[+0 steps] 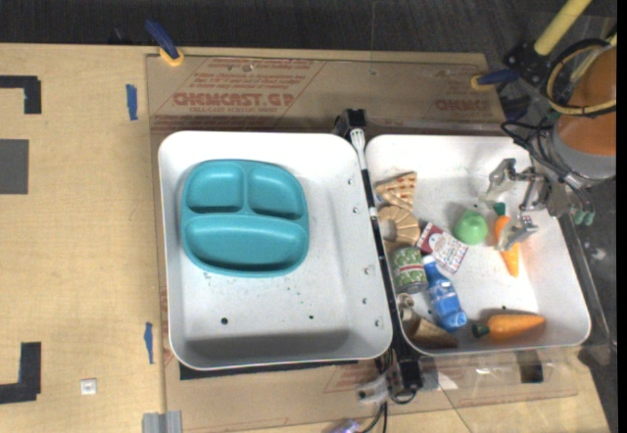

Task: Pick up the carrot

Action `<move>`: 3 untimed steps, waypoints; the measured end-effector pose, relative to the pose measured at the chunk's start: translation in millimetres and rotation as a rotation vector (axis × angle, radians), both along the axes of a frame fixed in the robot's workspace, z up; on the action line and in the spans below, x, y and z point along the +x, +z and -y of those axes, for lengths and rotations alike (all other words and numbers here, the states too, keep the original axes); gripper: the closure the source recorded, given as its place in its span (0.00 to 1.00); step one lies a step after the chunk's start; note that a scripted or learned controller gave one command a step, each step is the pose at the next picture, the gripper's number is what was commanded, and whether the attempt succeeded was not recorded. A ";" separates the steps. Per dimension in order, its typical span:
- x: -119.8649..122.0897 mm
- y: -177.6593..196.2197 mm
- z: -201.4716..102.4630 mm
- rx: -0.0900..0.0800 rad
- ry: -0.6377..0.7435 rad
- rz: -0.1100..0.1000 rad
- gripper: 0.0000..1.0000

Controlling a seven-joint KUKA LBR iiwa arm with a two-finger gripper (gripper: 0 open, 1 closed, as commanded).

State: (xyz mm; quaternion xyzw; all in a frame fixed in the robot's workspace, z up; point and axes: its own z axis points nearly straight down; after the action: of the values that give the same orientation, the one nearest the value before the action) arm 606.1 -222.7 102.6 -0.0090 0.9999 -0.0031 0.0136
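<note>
— Gripper (521, 198) sits highest, at the right of the frame, over the right bin (451, 159). Jaws spread or pressed together?
— Can't tell. A small carrot (509, 257) lies just below it, near a green ball (472, 227).
— Any other?
— A large carrot (516, 325), lower right, by the bin's front wall.
— Handling?
— Probably light, stiff and smooth, apt to slip at the taper. Grip across the thick middle.

You look down at a slant from one fixed camera above the bench, far enough to take in both shallow white plastic bins (186, 323), side by side mid-frame.
</note>
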 end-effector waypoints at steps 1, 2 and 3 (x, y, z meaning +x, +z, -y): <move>-40.4 -13.5 -14.3 0.004 -0.006 -0.015 0.00; -35.2 1.1 -14.4 0.000 -0.005 0.001 1.00; -35.6 0.1 -14.8 0.001 -0.005 -0.001 0.00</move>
State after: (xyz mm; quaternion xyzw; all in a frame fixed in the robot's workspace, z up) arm 570.5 -207.8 102.7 -0.0067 0.9999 -0.0027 0.0131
